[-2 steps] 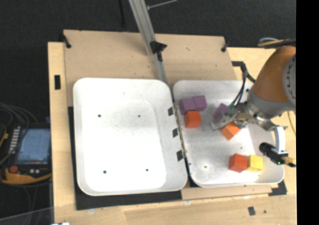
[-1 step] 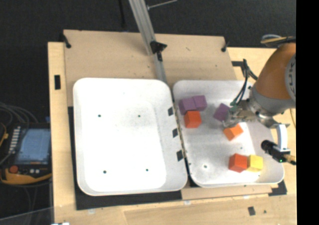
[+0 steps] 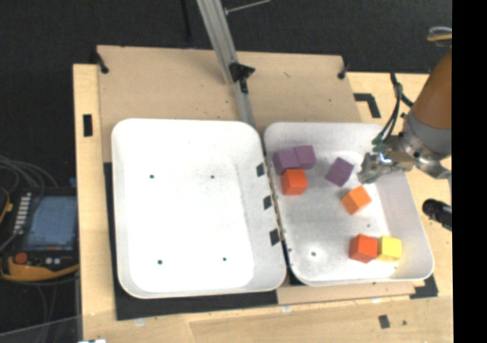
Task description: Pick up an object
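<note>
Pincer [image 3: 370, 167] first: I see it over the right bin [image 3: 323, 273], near that bin's far right side, just beside the lone purple cube [image 3: 339, 172] and a little above the tilted orange cube [image 3: 355, 199]. From up here its tip is a small grey blur, so I cannot tell how it stands, and I see nothing gripped in it.

My candidates all lie in that right bin: a purple pair [image 3: 294, 157] touching an orange cube [image 3: 294, 181] near the divider, and an orange-red cube [image 3: 364, 247] pressed against a yellow one [image 3: 390, 248] near the front. The left bin [image 3: 122, 204] sits alongside.

I judge the risk to be a miss. Coming down between the purple and orange cubes, the pincer could nudge one aside, or clip an edge so it slips free.

I can read no brand, label or writing anywhere.
</note>
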Robot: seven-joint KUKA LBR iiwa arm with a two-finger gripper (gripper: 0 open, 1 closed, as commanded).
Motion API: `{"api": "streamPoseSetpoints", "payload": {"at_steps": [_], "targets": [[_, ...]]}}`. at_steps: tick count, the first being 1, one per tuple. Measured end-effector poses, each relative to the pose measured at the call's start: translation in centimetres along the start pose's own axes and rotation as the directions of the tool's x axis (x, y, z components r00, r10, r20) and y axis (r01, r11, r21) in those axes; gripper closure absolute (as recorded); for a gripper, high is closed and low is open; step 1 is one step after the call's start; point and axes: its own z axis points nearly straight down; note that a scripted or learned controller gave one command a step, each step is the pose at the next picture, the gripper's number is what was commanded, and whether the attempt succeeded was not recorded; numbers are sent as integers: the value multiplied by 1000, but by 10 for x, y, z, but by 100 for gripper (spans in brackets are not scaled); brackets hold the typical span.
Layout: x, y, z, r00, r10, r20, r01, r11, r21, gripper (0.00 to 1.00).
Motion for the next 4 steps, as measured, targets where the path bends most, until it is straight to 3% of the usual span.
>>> {"api": "streamPoseSetpoints", "payload": {"at_steps": [1, 4], "targets": [[-1, 1, -21, 1000, -7, -2, 7, 1000, 3, 100], [165, 7, -54, 1000, -14, -5, 14, 1000, 4, 100]]}}
